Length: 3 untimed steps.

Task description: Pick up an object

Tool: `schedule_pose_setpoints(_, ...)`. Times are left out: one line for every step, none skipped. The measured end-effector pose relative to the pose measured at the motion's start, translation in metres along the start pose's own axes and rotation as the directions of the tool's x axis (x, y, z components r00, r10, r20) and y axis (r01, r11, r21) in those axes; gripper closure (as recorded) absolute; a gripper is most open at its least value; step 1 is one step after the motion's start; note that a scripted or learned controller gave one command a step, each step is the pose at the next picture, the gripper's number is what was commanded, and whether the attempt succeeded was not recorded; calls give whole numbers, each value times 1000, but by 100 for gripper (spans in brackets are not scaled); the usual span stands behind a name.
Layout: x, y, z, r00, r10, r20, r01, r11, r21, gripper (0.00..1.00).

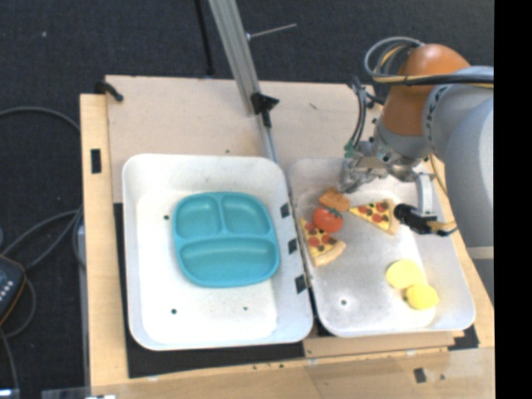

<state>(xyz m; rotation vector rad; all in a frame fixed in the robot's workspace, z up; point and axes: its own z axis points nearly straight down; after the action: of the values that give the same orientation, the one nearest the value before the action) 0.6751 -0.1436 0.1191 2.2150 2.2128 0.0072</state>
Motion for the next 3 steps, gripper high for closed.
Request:
schedule_pose_setpoints(-4, -1, -65, 1000, 2, -2, -2, 1000, 3, 100)
schedule_pose_setpoints(-6, 1, -116, 1000, -1, -2, 1, 1000, 3, 100)
schedule_pose_setpoints(46, -4, -108, 1000, -7, -5, 7, 1000, 11, 100)
